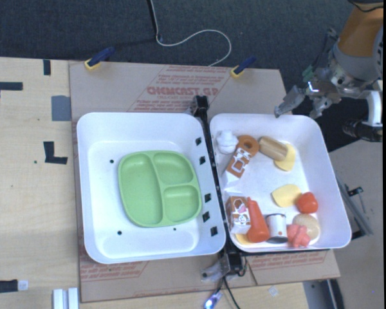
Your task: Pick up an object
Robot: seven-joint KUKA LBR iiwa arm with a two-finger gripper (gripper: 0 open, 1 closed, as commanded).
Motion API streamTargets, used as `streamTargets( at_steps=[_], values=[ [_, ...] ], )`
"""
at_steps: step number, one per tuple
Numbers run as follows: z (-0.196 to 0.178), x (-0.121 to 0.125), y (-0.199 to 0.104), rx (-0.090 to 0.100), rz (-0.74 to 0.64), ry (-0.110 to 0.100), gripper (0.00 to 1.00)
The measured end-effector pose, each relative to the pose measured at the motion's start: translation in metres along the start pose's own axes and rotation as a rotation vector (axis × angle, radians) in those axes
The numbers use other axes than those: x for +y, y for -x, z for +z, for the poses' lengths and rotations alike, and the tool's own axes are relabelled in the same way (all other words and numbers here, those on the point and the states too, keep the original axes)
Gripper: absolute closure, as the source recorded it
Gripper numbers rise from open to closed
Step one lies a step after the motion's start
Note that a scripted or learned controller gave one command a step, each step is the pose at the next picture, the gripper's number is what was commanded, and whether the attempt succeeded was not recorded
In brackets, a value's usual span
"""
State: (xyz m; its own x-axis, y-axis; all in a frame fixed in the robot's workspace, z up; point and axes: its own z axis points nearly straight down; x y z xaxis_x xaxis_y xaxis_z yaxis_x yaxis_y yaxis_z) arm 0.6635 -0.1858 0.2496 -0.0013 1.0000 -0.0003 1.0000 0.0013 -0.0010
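Your tool (300, 103) hangs at about 1 o'clock, just past the far rim of the right bin (328, 166) — fingers look spread apart, nothing between them, so I'd judge no pick has been made yet.

Right bin holds all the candidates, loosely scattered: bread roll (274, 149) near 12, orange-and-white carton (239, 162) toward 10, yellow piece (285, 195) mid-bin, tomato (307, 203) at 4, ketchup bottle (257, 226) at 6.

Left bin (93, 172) carries only the green divided tray (159, 188), lying flat at its centre, its compartments bare.
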Motion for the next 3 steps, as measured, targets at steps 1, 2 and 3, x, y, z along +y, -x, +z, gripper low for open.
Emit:
streamTargets(
  at_steps=[1, 2, 3],
  values=[
    [-0.111, -0.063, -0.051, 0.0, -0.004, 0.009, 0.0],
    [-0.163, -0.114, -0.105, 0.002, -0.006, 0.006, 0.0],
    [-0.201, -0.167, -0.184, 0.003, -0.009, 0.004, 0.0]
  ],
)
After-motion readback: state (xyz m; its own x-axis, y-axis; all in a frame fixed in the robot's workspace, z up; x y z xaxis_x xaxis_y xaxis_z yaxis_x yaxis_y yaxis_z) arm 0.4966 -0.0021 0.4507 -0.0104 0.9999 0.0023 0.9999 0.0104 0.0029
